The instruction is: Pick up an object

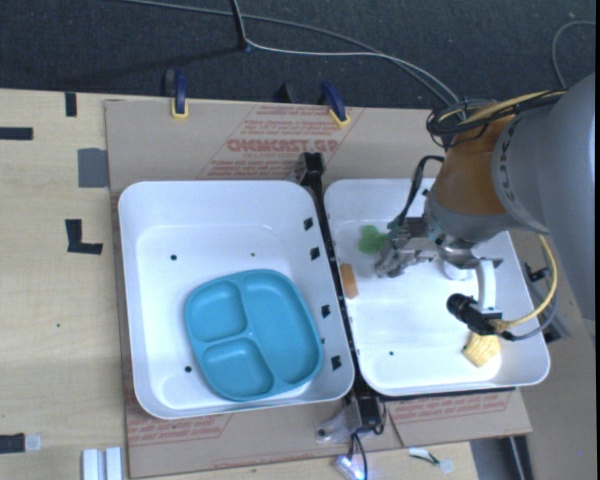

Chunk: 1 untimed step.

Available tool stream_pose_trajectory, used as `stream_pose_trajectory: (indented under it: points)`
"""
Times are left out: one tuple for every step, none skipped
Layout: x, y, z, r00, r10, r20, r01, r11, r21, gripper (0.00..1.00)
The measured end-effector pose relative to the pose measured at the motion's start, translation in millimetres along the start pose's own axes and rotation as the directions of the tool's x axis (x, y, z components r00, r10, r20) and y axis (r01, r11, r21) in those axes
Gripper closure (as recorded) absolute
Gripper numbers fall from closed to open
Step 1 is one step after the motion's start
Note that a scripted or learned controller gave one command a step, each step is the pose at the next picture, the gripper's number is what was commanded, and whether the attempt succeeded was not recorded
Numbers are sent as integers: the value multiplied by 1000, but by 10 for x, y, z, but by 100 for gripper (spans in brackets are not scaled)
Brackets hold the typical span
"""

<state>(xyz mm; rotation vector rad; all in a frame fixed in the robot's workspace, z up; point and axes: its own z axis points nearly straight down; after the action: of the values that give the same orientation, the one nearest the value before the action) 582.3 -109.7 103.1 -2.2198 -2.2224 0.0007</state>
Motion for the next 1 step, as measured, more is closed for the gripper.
stream_pose_trajectory:
  points:
    - [49, -14, -613, 1000, 0, 1, 0, 1000, -5, 100]
